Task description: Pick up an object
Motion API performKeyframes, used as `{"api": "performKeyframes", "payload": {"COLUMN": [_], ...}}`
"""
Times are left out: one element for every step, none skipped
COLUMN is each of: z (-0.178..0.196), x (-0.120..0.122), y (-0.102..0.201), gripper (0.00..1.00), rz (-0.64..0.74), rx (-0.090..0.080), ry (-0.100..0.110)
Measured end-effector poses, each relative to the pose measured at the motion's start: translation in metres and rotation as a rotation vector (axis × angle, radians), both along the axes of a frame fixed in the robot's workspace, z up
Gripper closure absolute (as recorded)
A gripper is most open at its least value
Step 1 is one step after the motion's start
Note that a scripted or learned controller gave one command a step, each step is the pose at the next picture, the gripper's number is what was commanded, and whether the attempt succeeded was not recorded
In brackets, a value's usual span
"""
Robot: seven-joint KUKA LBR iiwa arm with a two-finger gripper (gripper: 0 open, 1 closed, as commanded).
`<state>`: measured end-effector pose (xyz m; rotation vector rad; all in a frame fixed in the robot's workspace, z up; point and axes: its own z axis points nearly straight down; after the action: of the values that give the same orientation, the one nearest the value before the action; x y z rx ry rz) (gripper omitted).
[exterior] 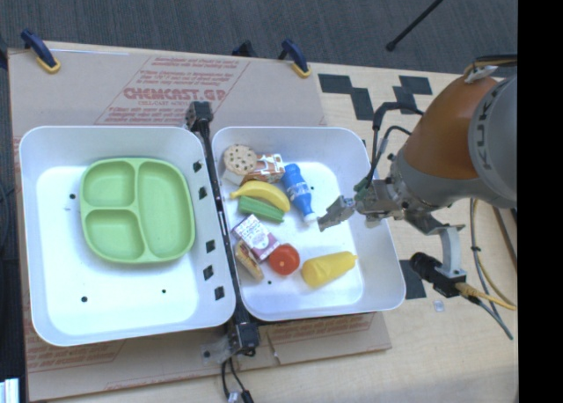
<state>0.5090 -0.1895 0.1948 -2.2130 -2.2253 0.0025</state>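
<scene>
Grey gripper (pixel 337 214) hovers over the right bin (pixel 380 262), fingers seemingly apart and empty, approaching; next it must descend onto the blue bottle (pixel 297 190) just beside it.

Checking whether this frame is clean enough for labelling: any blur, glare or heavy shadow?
Camera view: light is even, with soft shadows; the white bins look bright but the toys stay readable; the gripper and the grey and orange arm look slightly soft.
</scene>
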Motion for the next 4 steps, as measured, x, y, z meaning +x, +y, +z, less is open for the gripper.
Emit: {"api": "performKeyframes", "payload": {"z": [-0.103, -0.093, -0.093, -0.083], "x": [0.045, 0.046, 0.046, 0.046], "y": [-0.016, -0.016, -0.016, -0.016], "gripper": [0.00, 1.00, 0.00, 1.00], "rz": [0.003, 0.006, 0.007, 0.009], "rx": [-0.001, -0.001, -0.001, -0.001], "ry": [0.000, 0.001, 0.001, 0.002]}}
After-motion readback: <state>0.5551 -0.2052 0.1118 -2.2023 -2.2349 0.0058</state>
